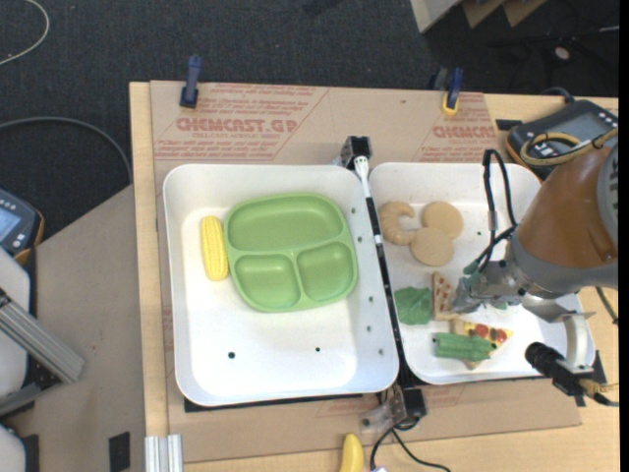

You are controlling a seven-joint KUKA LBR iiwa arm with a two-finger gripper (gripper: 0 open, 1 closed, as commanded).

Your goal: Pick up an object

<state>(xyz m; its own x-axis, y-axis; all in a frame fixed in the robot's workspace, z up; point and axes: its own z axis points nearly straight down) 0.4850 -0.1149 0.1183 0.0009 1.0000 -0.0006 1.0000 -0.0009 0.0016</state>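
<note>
Pepper: we log the green pepper (462,347) by the right bin's (511,374) front edge, long axis along that edge.
Gripper: gripper (484,291) hovers just behind it.
Jaws: we cannot tell their opening.

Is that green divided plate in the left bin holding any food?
Empty. All three compartments of the green plate show bare green; the corn cob lies beside it in the left bin.
</note>
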